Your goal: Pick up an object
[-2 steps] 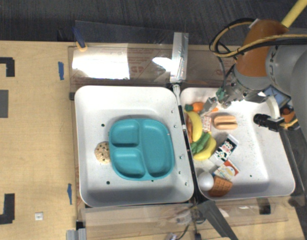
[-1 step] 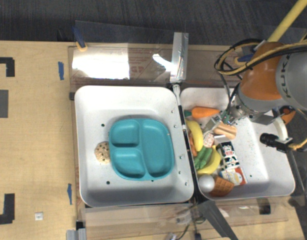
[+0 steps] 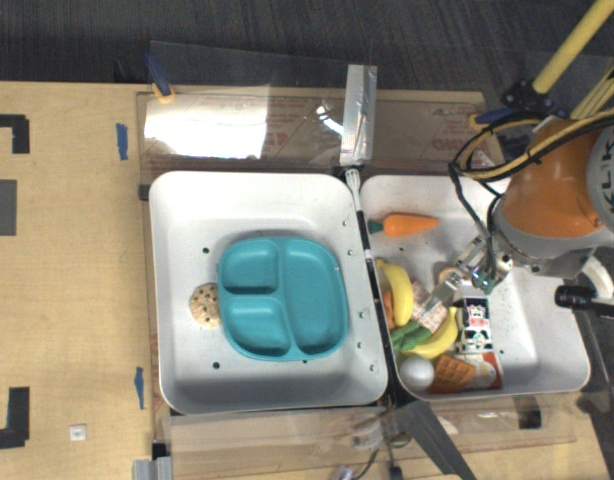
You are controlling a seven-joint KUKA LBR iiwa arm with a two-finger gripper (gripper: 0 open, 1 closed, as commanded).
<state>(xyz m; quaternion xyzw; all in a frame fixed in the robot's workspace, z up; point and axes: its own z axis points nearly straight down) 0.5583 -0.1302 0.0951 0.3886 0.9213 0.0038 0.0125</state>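
Note:
My gripper (image 3: 449, 286) is low inside the right bin (image 3: 547, 353), above a pile of toy food. The pile holds a yellow banana (image 3: 397, 290), a second banana (image 3: 444, 338) curved around a green item (image 3: 415, 334), and a small pale packet (image 3: 432, 316) right under the gripper tip. A small printed carton (image 3: 474, 328) lies just right of the gripper. An orange carrot (image 3: 409, 225) rests apart at the bin's far side. A white ball (image 3: 417, 371) and an orange piece (image 3: 457, 372) sit at the near edge. I cannot tell whether anything is gripped.
The left bin (image 3: 177, 218) holds a teal divided plate (image 3: 284, 298) and a cookie (image 3: 204, 305) beside it. The arm's orange band (image 3: 552, 196) and cables hang over the right bin's far right corner. A wall between the bins (image 3: 372, 298) runs close to the bananas.

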